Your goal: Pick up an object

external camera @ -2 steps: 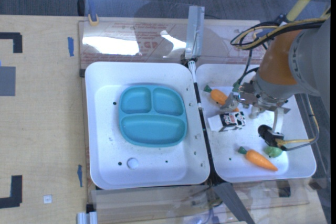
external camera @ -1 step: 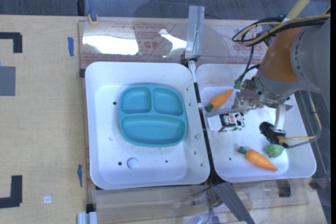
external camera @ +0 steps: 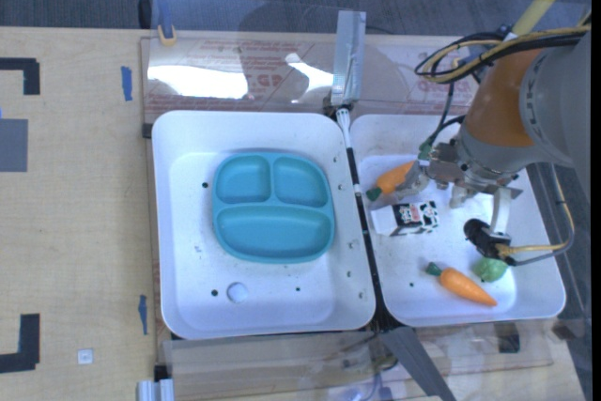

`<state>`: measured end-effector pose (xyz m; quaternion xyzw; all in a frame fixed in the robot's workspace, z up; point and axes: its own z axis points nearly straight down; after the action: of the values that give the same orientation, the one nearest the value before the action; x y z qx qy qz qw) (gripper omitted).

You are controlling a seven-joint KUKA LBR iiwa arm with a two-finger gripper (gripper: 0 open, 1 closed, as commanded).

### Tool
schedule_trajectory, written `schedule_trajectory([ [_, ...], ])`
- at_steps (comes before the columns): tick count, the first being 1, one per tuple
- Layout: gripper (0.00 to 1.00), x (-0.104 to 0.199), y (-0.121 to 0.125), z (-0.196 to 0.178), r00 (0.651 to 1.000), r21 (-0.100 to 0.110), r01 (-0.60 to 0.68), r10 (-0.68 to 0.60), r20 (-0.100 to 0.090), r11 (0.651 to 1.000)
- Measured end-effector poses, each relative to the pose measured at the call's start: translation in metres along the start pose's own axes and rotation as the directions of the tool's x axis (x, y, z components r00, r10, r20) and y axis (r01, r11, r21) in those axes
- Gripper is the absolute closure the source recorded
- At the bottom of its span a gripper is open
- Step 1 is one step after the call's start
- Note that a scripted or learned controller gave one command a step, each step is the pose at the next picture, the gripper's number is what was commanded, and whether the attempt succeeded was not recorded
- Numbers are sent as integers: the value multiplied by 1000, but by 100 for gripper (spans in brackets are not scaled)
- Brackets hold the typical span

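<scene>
while the gripper (external camera: 424,194) hangs over a black-and-white item (external camera: 414,217), its state is unclear.

I am seeing my grey arm (external camera: 562,99) wearing an orange band (external camera: 498,113) above its metal wrist, with black and yellow cables (external camera: 460,56) looping alongside.

Both bins (external camera: 178,202) were plain white, the divided plate (external camera: 273,207) was teal. Two orange carrots (external camera: 460,285) with green tops, a black-and-white patterned thing (external camera: 413,217), and the arm (external camera: 545,103) was grey with an orange band.
</scene>
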<state>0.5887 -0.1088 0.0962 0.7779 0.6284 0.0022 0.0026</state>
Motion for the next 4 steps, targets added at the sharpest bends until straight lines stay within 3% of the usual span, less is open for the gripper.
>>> schedule_trajectory([
  [1, 0, 0, -61, 9, 999, 2, 53, -53, -1, 999],
  [2, 0, -7, -69, 9, 944, 0, 331, -331, 0, 944],
  [3, 0, 9, -16, 9, 962, 0, 274, -274, 0, 962],
  [4, 0, -2, 72, 14, 989, 54, 147, -147, -4, 988],
])
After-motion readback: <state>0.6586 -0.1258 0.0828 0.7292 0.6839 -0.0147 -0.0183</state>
